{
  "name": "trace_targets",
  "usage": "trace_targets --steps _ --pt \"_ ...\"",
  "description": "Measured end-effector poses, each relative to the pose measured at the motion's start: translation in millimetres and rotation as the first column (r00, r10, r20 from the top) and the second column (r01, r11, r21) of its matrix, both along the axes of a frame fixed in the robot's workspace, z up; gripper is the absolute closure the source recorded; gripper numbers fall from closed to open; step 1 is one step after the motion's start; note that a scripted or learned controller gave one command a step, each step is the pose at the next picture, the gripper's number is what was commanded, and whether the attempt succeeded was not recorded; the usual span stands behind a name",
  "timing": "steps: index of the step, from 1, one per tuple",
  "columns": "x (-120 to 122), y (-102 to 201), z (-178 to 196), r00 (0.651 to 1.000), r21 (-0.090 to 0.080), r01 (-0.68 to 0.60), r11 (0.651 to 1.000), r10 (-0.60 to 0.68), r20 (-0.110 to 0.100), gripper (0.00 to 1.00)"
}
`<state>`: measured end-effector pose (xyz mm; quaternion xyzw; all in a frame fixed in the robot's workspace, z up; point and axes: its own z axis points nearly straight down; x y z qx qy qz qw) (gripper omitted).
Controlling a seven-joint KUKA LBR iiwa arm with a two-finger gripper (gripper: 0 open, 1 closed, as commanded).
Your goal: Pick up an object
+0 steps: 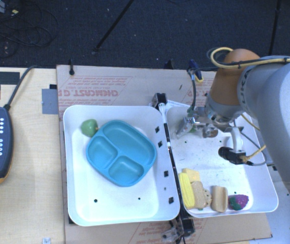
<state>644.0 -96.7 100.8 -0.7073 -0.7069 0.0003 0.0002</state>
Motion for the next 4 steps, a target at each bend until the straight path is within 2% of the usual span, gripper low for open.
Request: trace_targets --steps 1,2,3,4 --pt "-1 2 -14 1.000 0.001 -0.002 1.000 0.002 -0.004 0.00" --pt "0 -7 -13 1.000 0.000 0.000 1.000 0.000 -0.002 0.00" --pt "-1 8 -14 1.000 0.001 -0.002 1.000 0.002 -0.003 0.00" --pt "0 -8 -13 1.000 0.000 0.000 1.000 0.000 -0.001 0.00"
